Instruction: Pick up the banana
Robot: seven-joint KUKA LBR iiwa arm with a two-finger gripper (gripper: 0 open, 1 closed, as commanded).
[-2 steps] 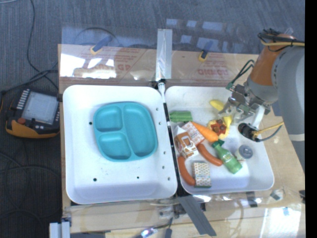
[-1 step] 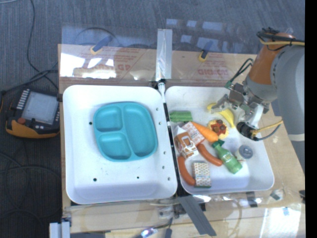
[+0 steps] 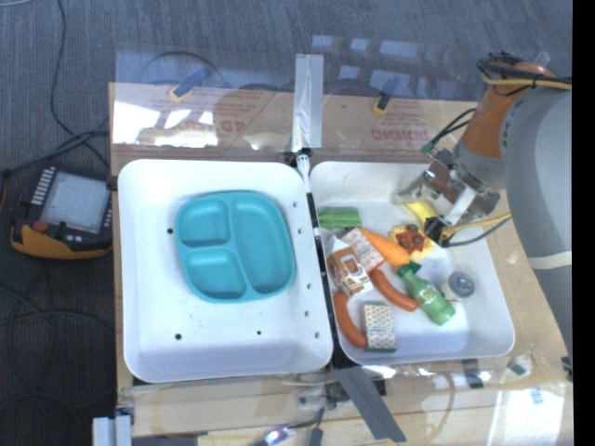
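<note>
Yellow curved plastic banana [image 3: 420,214], mostly covered: a short bright strip with a darker tip toward the bin's centre, lying in the right shallow white bin [image 3: 483,337] near its far right corner. Directly under the two-finger gripper [image 3: 437,203], which hangs over that corner on the grey arm with the orange band [image 3: 488,124]; banana peeking out at the fingers' lower edge, seemingly touching them, though whether between them cannot be told. Likewise cannot tell how far apart the fingers stand.

Just beside the banana, toward the near edge, a small red and dark toy [image 3: 410,240], then an orange carrot [image 3: 383,247] slanting toward the bin's middle. Nearer still, a green plastic bottle [image 3: 429,300] and a grey round cap [image 3: 460,284] by the right wall. Along the left wall, a green flat block [image 3: 339,217], a brown printed carton [image 3: 350,268], two red-orange sausages [image 3: 394,292], one curving by the near left corner, and a pale checked packet [image 3: 378,326].

In the left white bin [image 3: 158,342], well apart, a turquoise three-compartment plate [image 3: 234,245] lying flat at the middle.
</note>
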